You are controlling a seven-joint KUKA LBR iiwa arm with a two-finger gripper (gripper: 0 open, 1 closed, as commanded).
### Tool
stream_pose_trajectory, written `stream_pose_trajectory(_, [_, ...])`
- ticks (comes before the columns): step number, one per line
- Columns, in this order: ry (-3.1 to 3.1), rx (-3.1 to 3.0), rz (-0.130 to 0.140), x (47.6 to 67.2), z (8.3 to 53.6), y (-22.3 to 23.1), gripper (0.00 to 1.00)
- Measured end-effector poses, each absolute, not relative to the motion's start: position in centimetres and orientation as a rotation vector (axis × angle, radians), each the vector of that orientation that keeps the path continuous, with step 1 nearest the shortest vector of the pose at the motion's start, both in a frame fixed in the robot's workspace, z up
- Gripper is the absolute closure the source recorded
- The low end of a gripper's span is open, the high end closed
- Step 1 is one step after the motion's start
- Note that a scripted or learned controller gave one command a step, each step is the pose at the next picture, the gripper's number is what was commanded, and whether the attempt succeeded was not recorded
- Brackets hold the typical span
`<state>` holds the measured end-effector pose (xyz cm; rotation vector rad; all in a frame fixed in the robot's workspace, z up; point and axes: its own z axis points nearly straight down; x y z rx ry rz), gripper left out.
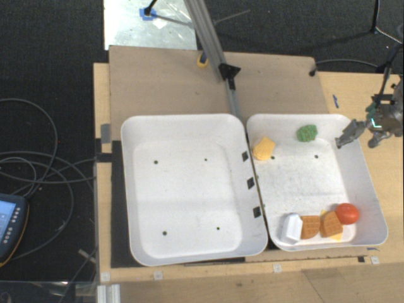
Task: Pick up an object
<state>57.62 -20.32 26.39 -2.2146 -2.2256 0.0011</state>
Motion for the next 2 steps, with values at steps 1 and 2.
stream_pose_trajectory(1, [-2.229, -2.215, -0.001, 57.7, 26.6, -20.3, 0.0])
stream_pose_trajectory(2, [-2.222, -2.216, 0.003, 57.4, 20.5, -19.7, 0.0])
